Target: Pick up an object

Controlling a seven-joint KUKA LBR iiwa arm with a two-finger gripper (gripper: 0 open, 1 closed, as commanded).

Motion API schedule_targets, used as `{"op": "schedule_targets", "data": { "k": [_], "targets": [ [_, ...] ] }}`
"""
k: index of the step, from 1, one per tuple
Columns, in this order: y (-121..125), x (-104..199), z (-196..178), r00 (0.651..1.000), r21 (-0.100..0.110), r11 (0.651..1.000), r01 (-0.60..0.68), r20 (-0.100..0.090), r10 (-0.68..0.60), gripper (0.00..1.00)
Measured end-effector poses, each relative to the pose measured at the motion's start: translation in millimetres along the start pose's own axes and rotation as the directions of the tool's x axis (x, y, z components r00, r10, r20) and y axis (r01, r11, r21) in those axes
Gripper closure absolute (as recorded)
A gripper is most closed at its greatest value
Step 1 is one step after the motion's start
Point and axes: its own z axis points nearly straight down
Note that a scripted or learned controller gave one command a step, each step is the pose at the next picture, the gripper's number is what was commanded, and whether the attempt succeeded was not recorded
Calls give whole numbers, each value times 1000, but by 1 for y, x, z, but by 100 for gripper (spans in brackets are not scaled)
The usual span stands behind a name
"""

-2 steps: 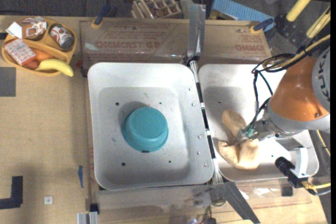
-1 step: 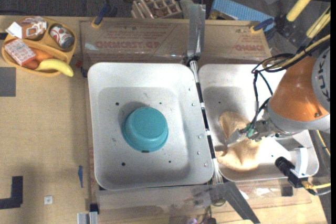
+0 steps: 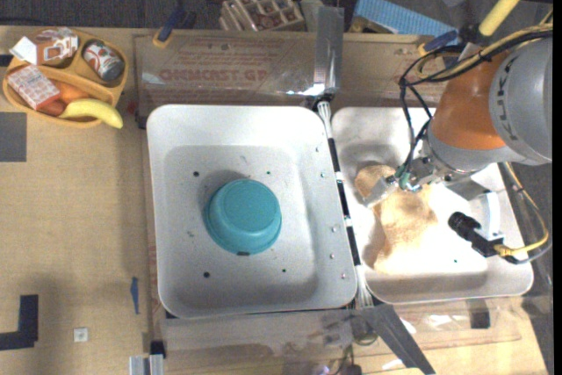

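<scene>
While the left bin (image 3: 160,189) on the worktop (image 3: 70,233) holds one teal bowl (image 3: 244,215), set mouth-down near its centre, that bowl lies well apart from the gripper, on the far side of the rims that divide the two bins. The right bin (image 3: 457,275) holds two pale tan items of soft, irregular outline; their material cannot be told. The small tan piece (image 3: 371,180) lies near the bin's left wall. The larger tan piece (image 3: 402,228) lies just below it in the view and runs lengthwise toward the bin's near edge.

The gripper (image 3: 407,180) stands over the right bin, just beside the small tan piece on that piece's right, at the top end of the larger piece. Its opening is hidden by the wrist, so its state cannot be told, and nothing is seen held in it. The arm (image 3: 479,114) enters from the right.

Judgement: the nearest target is the small tan piece, directly left of the gripper. A short move leftward and down is required.
</scene>
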Motion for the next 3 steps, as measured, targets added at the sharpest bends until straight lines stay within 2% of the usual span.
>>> {"op": "schedule_targets", "data": {
  "k": [1, 2, 3],
  "targets": [
    [1, -2, -12, 1000, -6, 1000, -1, 5, 1, 100],
    [1, -2, -12, 1000, -6, 1000, -1, 5, 1, 0],
    [1, -4, -22, 1000, -10, 1000, -3, 8, 3, 100]
  ]
}}
